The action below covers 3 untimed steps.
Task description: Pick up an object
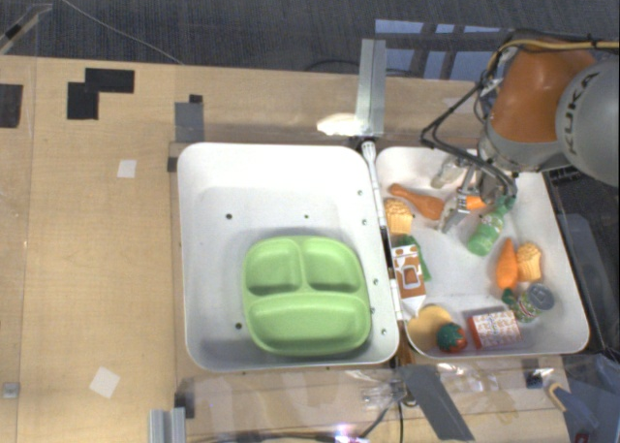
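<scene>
Jaws (467, 201) low in right bin (567, 267), can't tell if spread or pinching. Small orange piece (474, 204) right at them, green bottle (485, 234) just below-right, drumstick (418, 201) to left. Green tray (306, 294) far left, other bin.

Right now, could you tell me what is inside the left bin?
The left bin holds one thing: a green divided tray, lying flat toward its front, compartments up and bare. Whatever is beneath the tray is covered, so I cannot tell.
</scene>
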{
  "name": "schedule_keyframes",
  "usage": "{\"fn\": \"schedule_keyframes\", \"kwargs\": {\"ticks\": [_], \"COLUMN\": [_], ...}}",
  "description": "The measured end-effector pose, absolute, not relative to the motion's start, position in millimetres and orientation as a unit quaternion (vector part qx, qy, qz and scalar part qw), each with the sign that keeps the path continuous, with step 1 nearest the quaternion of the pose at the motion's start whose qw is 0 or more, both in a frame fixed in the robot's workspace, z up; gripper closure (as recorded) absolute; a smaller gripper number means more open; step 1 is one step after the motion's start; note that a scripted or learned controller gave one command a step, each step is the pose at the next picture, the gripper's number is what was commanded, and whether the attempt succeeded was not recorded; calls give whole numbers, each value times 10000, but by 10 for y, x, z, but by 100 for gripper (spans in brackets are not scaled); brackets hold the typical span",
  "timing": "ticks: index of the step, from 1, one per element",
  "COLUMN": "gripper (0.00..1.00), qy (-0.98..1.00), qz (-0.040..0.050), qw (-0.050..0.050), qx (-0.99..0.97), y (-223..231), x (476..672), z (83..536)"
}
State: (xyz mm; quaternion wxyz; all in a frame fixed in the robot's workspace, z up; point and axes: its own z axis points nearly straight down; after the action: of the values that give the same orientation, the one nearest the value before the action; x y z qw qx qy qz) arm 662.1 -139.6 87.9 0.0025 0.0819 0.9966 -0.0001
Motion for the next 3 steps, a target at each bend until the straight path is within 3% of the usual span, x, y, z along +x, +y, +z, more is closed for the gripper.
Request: {"fn": "schedule_keyframes", "kwargs": {"ticks": [1, 2, 3], "gripper": [0, 0, 0], "qy": [10000, 9979, 9994], "qz": [-2, -1, -8], "qw": [47, 67, 61], "qx": [65, 638, 336], "y": [-1190, -1085, -1619], "x": [6646, 6020, 6578], "z": [879, 896, 885]}}
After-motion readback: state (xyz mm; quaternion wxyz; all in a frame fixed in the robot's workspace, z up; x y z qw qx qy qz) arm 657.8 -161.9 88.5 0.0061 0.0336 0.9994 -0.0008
